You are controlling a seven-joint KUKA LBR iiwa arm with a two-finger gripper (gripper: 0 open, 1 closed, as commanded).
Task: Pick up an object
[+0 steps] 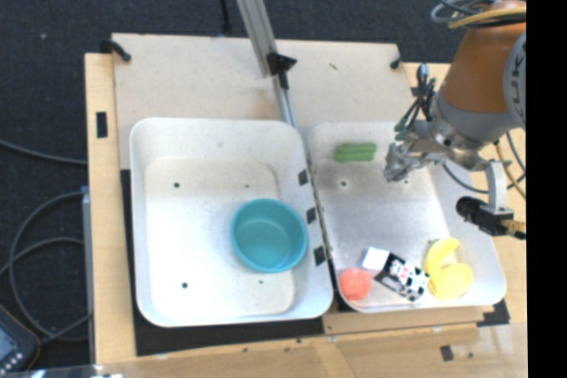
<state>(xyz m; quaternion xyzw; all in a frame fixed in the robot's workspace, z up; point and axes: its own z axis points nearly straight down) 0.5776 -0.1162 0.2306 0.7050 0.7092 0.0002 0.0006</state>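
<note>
Gripper (396, 165) hangs just right of green block (355, 153); finger state unclear. Best approach: shift over block, descend straight, close across its narrow width.

Green block (355, 153) lying flat near right bin's (461, 301) far wall

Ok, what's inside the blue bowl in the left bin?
Nothing that I can see: the blue bowl shows a bare blue bottom. Its near wall hides a thin strip of the bottom, so something tiny and flat there would not show.
</note>
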